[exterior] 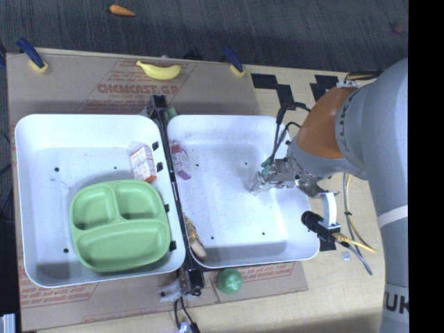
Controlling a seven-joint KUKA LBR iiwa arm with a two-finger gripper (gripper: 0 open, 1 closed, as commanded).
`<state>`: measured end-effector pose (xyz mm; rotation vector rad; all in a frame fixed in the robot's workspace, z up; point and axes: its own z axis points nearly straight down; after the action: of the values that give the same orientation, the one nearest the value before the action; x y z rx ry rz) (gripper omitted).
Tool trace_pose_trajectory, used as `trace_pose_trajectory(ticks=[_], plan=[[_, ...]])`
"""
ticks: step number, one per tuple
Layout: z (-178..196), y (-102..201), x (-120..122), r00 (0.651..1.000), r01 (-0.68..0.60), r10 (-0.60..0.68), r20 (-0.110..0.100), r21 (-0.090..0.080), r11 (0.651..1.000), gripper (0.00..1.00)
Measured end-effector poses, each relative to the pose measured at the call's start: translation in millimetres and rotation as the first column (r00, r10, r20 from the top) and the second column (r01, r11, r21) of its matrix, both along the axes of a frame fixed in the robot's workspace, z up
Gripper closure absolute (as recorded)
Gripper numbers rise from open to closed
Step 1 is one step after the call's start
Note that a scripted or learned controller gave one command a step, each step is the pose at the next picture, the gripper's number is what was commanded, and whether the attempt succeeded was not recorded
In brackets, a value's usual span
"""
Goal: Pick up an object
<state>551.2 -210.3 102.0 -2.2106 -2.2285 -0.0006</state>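
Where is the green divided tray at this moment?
The green divided tray lies in the left white bin, in its front half, near the wall shared with the right bin. A small red and white packet lies just behind it.
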Motion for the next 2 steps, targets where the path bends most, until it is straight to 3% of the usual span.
trace_pose_trajectory(ticks=[1, 2], plan=[[67.5, -1.2, -74.7, 1.0, 0.004, -0.004, 0.0, -0.001, 1.0, 1.0], [-10.0, -0.2, -74.6, 1.0, 0.001, -0.001, -0.001, -0.001, 1.0, 1.0]])
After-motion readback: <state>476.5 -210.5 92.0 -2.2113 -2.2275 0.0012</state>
